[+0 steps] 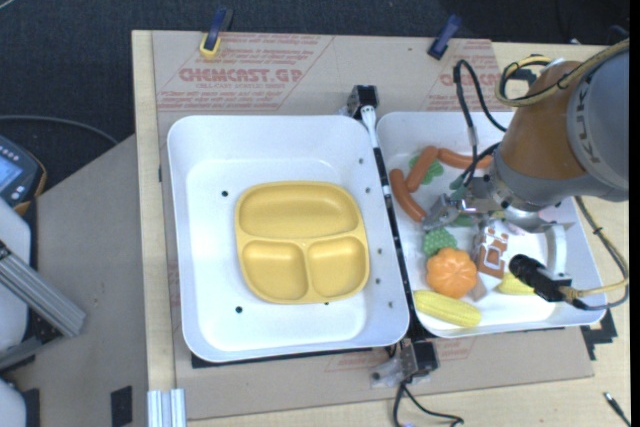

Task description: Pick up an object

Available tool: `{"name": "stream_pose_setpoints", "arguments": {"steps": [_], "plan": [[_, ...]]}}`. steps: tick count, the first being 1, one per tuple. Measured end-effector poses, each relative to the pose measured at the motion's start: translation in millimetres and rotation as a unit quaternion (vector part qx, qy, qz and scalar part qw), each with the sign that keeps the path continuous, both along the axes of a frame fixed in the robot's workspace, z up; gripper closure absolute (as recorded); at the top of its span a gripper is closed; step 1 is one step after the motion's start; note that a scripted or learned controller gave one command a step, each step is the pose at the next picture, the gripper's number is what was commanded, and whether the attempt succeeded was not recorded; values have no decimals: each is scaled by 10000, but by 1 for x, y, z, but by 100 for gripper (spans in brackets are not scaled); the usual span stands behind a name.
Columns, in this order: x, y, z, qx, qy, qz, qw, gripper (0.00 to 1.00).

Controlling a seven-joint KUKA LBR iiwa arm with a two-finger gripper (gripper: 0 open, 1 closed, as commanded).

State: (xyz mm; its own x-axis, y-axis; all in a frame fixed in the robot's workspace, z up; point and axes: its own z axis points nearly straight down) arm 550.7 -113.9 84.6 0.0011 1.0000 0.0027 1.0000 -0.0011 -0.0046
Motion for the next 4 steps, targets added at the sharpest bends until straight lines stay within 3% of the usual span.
{"name": "stream_pose_setpoints", "arguments": {"steps": [1,2,3,4], "plan": [[-69,-20,1,-15,-22,-14,10000,0],[-54,-96,1,-42,-46,-20,10000,0],[-61,-113,152,-58,-103,2,9999,0],[-71,-93,401,-57,-132,20,9999,0]]}}
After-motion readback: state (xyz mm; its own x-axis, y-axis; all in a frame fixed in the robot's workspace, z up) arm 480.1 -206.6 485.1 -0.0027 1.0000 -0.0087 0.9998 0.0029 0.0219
